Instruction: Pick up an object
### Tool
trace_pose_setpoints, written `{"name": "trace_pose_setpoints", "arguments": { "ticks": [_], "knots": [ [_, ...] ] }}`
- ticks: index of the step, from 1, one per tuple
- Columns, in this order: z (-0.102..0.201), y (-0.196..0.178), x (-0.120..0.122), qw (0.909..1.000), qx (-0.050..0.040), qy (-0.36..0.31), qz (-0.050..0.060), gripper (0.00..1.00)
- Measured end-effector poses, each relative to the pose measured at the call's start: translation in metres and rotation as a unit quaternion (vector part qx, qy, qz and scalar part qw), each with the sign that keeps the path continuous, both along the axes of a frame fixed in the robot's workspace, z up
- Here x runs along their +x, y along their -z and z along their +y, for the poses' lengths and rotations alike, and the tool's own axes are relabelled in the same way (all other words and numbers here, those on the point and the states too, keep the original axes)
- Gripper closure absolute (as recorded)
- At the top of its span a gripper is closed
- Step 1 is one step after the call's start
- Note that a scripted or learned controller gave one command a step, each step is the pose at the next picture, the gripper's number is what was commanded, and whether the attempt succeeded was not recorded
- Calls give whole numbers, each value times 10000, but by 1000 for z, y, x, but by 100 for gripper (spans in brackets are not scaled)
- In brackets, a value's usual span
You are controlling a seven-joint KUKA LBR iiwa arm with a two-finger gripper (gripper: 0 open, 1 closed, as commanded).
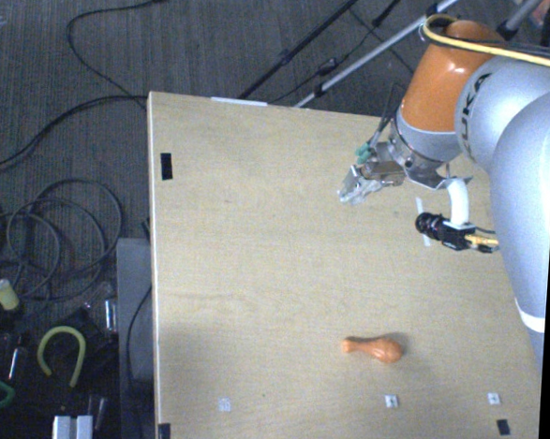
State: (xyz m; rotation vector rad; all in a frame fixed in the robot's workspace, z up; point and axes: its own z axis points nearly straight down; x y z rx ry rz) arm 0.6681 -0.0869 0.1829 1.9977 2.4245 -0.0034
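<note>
An orange pear-shaped object (375,348) lies on its side on the tan bench top (253,259), in the lower middle, its narrow end pointing left. My gripper (355,190) hangs over the upper right part of the bench, well above and apart from the orange object. Nothing shows between its tips from this angle. The grey arm with its orange band (445,76) enters from the upper right.
Small black markers (166,166) sit near the bench's left edge and lower right corner (503,427). Small white tags (391,400) lie near the front. Cables, a yellow-green hook (59,349) and tools lie on the floor at left.
</note>
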Motion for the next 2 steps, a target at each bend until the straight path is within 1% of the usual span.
{"name": "trace_pose_setpoints", "arguments": {
  "ticks": [1,2],
  "knots": [
    [-80,-37,-83,9847,0,-1744,-2,100],
    [-53,-4,-6,9957,9,-927,-6,100]
  ]
}}
